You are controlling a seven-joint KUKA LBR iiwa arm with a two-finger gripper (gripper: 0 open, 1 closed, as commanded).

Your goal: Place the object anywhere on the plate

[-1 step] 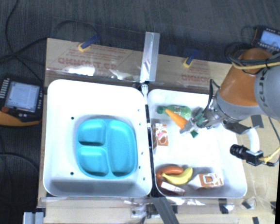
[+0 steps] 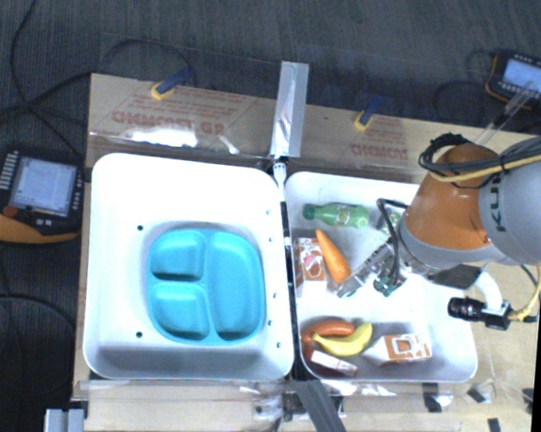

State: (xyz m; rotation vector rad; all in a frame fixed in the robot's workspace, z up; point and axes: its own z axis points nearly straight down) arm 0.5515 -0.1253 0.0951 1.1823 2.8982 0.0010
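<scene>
A blue divided plate [image 2: 203, 284] lies in the left bin [image 2: 121, 197] with nothing on it. In the right bin [image 2: 445, 367] are a green bottle [image 2: 338, 214], an orange carrot [image 2: 331, 251], a printed packet [image 2: 310, 261], a yellow banana [image 2: 349, 340] lying over a red item [image 2: 325, 326], and an orange-and-white carton [image 2: 405, 347]. My gripper [image 2: 369, 285] hangs over the middle of the right bin, just right of the carrot's lower end. It looks open, with only the bin floor between its fingers.
The arm's orange wrist [image 2: 445, 212] covers the right bin's upper right part. A metal divider post [image 2: 289, 109] stands behind the seam between the bins. Handheld screens lie off the bench at left [image 2: 37, 190] and top right [image 2: 525, 77].
</scene>
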